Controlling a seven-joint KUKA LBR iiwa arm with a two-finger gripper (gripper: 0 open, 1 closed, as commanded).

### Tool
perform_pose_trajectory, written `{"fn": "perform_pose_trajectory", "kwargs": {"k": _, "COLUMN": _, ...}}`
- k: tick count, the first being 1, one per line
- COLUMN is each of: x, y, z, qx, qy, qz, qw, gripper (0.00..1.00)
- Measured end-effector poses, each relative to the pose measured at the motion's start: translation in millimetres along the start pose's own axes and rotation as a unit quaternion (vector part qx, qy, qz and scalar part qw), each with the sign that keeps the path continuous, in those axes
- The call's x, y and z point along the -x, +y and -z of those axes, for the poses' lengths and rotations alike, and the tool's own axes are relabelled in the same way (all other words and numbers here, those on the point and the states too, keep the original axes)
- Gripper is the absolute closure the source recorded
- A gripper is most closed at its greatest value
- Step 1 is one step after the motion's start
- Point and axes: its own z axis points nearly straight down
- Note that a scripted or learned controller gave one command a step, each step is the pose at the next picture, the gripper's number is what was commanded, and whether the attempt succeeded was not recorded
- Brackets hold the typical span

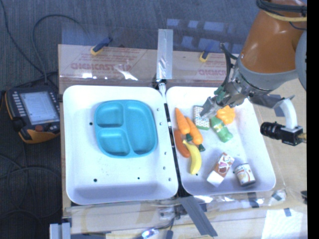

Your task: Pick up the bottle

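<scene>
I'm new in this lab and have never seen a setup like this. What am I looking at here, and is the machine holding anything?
This is one picture from a fixed camera above a bench, looking down at a slant. The grey and orange shape at the right is a robot arm; its gripper hangs over the right white bin. That bin holds toy food: a green bottle, an orange pepper-like piece, carrots, a banana, a small carton and a can. The left white bin holds a blue divided plate. I can't see anything held between the gripper's fingers.
</scene>
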Motion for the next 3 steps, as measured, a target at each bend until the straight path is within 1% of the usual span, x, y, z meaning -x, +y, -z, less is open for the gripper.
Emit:
{"fn": "perform_pose_trajectory", "kwargs": {"k": 1, "x": -61.8, "y": 37.4, "z": 61.6, "qx": 0.000, "qy": -0.001, "qz": -0.108, "qw": 0.9942, "gripper": 1.00}}
{"fn": "perform_pose_trajectory", "kwargs": {"k": 2, "x": -10.4, "y": -38.2, "z": 107.0, "qx": 0.001, "qy": -0.002, "qz": -0.187, "qw": 0.9824, "gripper": 1.00}}
{"fn": "perform_pose_trajectory", "kwargs": {"k": 3, "x": -10.7, "y": -38.1, "z": 106.9, "qx": 0.001, "qy": -0.002, "qz": -0.186, "qw": 0.9825, "gripper": 0.00}}
